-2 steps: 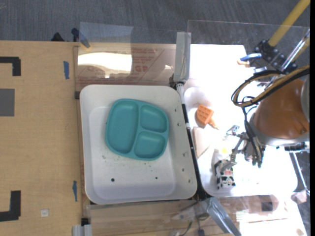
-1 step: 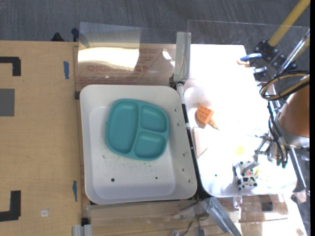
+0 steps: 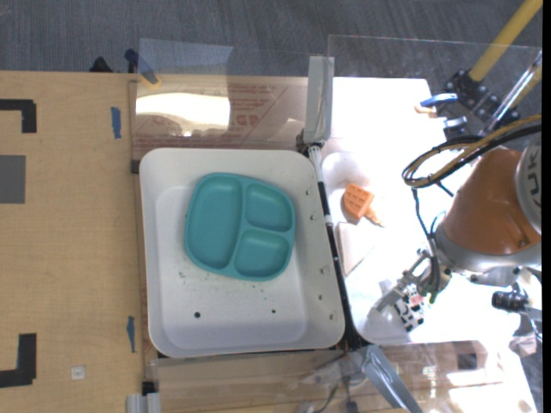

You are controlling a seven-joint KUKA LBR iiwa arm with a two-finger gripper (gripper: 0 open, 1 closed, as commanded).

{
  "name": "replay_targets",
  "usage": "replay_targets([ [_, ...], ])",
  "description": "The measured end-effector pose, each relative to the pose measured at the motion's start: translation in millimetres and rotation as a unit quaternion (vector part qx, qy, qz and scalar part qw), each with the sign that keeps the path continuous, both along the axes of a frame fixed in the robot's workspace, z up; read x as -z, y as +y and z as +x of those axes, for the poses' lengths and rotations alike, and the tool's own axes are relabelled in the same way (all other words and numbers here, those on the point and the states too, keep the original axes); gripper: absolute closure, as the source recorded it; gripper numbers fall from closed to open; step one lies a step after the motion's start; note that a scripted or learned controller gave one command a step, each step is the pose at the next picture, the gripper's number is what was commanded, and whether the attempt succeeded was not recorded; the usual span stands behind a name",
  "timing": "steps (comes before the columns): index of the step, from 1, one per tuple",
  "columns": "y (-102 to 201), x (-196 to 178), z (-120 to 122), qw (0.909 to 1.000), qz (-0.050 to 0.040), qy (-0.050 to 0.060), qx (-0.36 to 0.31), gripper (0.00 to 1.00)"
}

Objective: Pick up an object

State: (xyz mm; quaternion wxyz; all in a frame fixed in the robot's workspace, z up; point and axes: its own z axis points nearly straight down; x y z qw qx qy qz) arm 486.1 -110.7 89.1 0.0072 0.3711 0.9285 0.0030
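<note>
While I watch from above, left bin (image 3: 164,317) carries a teal divided plate (image 3: 239,225) lying flat near its middle | right bin (image 3: 379,93) has my arm (image 3: 491,209) reaching in | gripper (image 3: 403,304) low near the front edge, jaws: I cannot tell | orange object (image 3: 359,202) beside the divider, long axis slanting, thin tip toward lower right, apart from the gripper
</note>
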Motion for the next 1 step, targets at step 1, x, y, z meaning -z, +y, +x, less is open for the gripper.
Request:
replay_targets([
  [1, -2.4, -11.8, 2.2, 1.0, -0.0025, -0.005, 0.001, 1.0],
])
